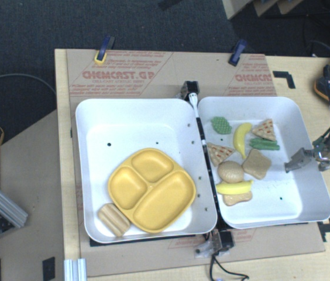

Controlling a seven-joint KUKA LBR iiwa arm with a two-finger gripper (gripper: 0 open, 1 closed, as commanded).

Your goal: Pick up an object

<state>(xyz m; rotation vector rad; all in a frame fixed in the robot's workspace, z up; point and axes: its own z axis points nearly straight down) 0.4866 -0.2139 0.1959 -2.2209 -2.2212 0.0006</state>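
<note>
The right bin [282,206] holds a cluster of toy foods in its left half. Among them are a green leafy piece [221,124], a banana [241,138], a triangular sandwich [264,130] above a green bean [265,146], and a tan bread slice [256,164]. A toast wedge [218,153], a round beige potato [230,171], a second yellow banana [233,188] and a tan biscuit [237,198] lie further left. My gripper [298,160] hangs over the bin's right side, to the right of the bread slice, apart from every item.
The left bin [95,127] carries a yellow divided plate [151,189] and a small bread loaf [113,219] at its front left corner. Clamps [102,50] hold the cardboard under the bins. Cables and gear sit at the far right edge.
</note>
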